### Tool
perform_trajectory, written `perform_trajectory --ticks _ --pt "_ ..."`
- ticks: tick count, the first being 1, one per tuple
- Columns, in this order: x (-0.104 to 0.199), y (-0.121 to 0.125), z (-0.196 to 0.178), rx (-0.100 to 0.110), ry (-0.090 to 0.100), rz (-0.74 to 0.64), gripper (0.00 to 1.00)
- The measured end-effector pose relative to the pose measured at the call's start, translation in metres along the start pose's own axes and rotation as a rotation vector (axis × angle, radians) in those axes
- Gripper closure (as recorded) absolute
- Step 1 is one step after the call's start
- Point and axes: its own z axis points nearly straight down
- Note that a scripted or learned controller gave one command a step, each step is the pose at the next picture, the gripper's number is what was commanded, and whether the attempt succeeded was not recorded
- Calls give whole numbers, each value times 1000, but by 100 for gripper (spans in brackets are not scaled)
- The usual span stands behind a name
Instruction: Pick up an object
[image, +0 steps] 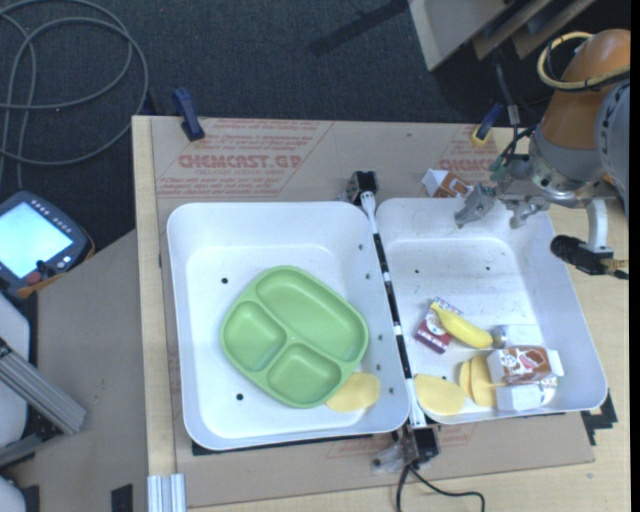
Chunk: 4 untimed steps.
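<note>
Gripper (497, 207) hangs over the far edge of the right bin (560, 300), fingers spread apart with nothing between them. Banana (463, 329) lies at that bin's near side, well apart from the gripper, beside a small carton (522, 366) and yellow slices (441, 394). Green divided plate (293, 335) sits in the left bin (200, 260).

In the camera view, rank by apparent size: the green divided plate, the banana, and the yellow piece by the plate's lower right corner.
1. green divided plate, by far the largest.
2. banana and yellow piece: these look about alike in area, the banana longer and thinner, the piece rounder, so I would not rank them.
</note>
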Motion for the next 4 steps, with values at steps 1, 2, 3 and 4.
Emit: perform_trajectory --ticks 1,2,3,4 --pt "66 -50 -24 4 2 1 0" --pt "67 -92 66 4 1 2 0" --pt "68 -131 66 5 2 3 0" --pt "68 -131 56 4 2 3 100"
